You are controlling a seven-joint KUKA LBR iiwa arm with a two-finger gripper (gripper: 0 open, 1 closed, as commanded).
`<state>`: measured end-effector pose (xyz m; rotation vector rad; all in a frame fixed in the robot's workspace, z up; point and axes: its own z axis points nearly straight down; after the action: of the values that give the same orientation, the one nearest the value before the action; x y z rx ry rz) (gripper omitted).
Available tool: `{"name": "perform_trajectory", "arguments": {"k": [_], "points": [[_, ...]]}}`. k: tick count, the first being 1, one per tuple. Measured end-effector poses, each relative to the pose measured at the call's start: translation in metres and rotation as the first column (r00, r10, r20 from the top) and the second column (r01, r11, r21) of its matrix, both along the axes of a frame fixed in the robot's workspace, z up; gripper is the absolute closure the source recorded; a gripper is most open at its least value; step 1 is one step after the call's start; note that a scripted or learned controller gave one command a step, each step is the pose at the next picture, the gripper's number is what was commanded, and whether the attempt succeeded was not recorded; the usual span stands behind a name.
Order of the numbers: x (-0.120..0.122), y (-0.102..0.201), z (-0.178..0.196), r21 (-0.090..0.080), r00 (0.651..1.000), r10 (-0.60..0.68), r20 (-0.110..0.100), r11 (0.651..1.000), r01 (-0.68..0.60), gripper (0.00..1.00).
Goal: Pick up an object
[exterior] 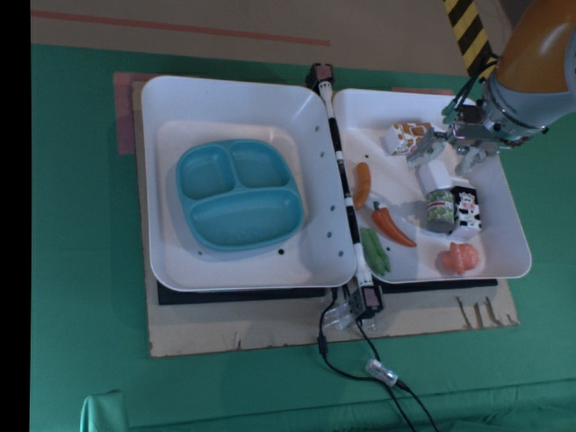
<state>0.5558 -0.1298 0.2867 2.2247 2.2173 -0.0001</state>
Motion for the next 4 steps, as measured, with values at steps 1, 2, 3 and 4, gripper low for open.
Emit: {"name": "perform_trajectory", "arguments": {"k": [1, 2, 3, 4], "points": [[-0.001, 0.017, -0.097, -0.001, 1.0, 0.0, 0.004, 1.0, 0.0, 0.0], [0.001, 0.015, -0.085, -0.004, 1.0, -0.004, 0.01, 1.0, 0.004, 1.0], [0.001, 0.015, -0.085, -0.004, 1.0, -0.004, 0.009, 1.0, 0.004, 0.0], [0.002, 0.014, -0.074, -0.006, 1.0, -0.006, 0.013, 1.0, 0.007, 1.0]]}}
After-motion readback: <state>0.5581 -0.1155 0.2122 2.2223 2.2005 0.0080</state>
